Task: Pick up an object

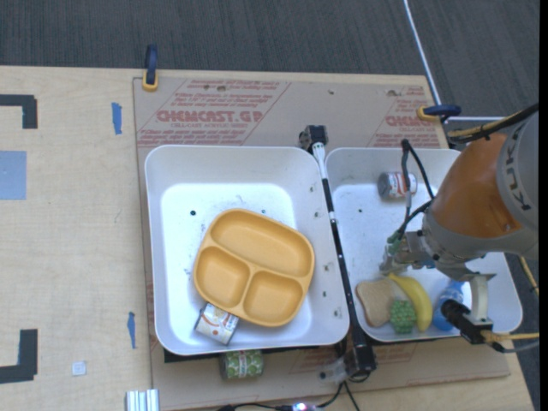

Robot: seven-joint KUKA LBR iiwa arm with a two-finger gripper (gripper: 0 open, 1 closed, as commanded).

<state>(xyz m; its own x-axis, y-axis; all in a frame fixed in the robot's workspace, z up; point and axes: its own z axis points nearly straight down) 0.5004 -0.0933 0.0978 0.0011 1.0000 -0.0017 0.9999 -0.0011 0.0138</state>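
Low down, curved yellow banana (414, 295) (right bin (360, 221)), pincer (401, 259) grip indiscernible, just above

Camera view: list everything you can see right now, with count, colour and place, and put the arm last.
bins: 2, white, side by side on the bench
tray: 1, yellow-orange, three compartments, in the left bin
carton: 1, white with red print, left bin's near edge, partly under the tray
can: 1, silver, far part of the right bin
banana: 1, yellow, near part of the right bin
bread slice: 1, tan, left of the banana
green item: 1, bumpy, between bread slice and banana
blue item: 1, right of the banana, partly hidden
jar: 1, greenish, on the bench in front of the left bin
clamps: 2, blue and yellow, on the board's far edge
arm: 1, grey with orange band, over the right bin
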